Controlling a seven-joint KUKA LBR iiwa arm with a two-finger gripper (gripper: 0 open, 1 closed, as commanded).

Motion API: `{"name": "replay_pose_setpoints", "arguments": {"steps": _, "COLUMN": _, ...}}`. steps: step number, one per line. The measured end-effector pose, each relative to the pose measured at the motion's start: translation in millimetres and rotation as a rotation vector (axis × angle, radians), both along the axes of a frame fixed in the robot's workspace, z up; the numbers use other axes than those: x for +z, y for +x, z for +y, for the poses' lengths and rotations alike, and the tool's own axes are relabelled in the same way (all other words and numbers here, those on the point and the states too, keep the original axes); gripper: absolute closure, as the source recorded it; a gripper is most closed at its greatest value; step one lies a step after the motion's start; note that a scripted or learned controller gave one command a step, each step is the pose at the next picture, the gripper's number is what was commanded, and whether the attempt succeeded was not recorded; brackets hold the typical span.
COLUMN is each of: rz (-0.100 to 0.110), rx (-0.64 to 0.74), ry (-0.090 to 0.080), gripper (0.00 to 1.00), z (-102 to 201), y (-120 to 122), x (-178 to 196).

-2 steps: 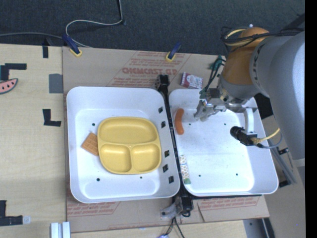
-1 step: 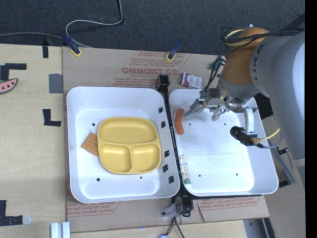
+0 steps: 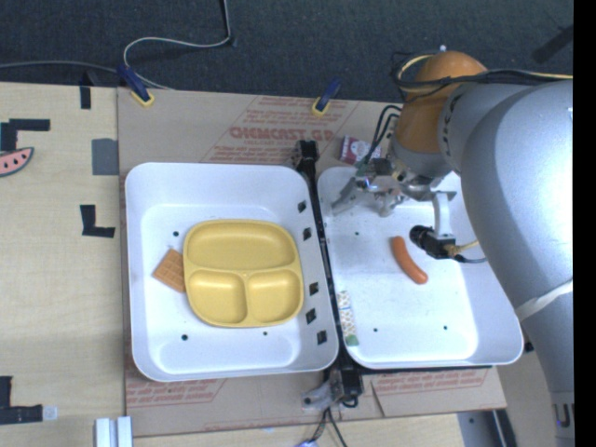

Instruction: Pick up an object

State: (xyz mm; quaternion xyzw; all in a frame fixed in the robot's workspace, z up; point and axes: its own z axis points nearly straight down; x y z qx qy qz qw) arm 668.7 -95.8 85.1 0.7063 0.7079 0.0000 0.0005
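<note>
An orange sausage (image 3: 409, 260) lies tilted on the floor of the right bin (image 3: 447, 343), a little right of its middle. My gripper (image 3: 361, 192) hangs over the far left corner of that bin, up and to the left of the sausage and apart from it. Nothing shows held in it. The grey arm with its orange band (image 3: 438, 74) comes in from the right and covers the bin's far right part. In the left bin (image 3: 149, 343) lies a yellow divided plate (image 3: 244, 272), with a tan cracker (image 3: 169, 270) partly under its left edge.
A small reddish packet (image 3: 349, 148) lies on the cardboard just behind the right bin. A thin patterned strip (image 3: 346, 320) rests along that bin's left wall. Black clips (image 3: 312, 250) line the ridge between the bins. A cable (image 3: 445, 244) hangs near the sausage.
</note>
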Motion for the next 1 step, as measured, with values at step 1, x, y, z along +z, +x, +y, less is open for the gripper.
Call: {"name": "replay_pose_setpoints", "arguments": {"steps": 1, "rz": 0.000, "rx": 0.001, "ry": -0.002, "gripper": 1.00, "z": -0.2, "y": 0.1, "x": 10.3}}
